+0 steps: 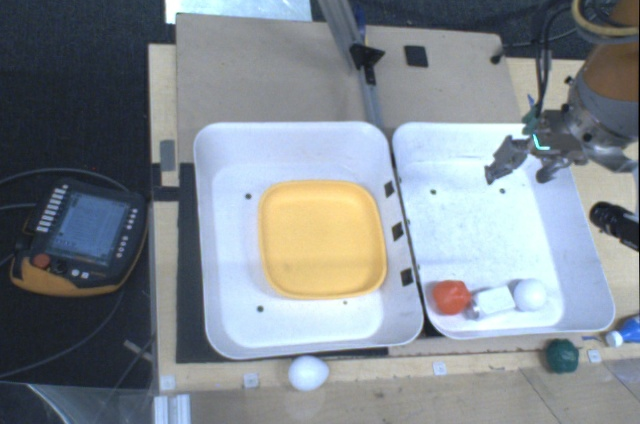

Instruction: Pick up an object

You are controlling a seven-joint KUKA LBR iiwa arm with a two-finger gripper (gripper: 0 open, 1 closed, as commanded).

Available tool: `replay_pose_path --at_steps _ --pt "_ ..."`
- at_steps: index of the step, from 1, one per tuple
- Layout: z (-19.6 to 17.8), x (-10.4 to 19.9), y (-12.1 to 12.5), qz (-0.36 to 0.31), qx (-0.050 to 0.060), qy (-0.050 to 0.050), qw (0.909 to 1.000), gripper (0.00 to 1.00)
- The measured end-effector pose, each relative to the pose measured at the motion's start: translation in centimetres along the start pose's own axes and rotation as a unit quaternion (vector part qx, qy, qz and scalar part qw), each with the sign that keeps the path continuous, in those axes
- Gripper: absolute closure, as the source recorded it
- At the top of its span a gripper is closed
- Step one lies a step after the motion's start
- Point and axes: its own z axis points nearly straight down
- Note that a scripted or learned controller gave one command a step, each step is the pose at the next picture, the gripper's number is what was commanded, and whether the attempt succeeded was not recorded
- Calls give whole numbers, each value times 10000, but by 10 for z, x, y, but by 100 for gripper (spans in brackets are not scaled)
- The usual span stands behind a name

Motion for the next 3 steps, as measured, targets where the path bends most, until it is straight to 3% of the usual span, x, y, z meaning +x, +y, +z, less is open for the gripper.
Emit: replay_pose_path --at_steps 1,3 --pt "0 0 0 0 0 0 10000 0" --pt "112 9 -9 3 27 2 10000 0"
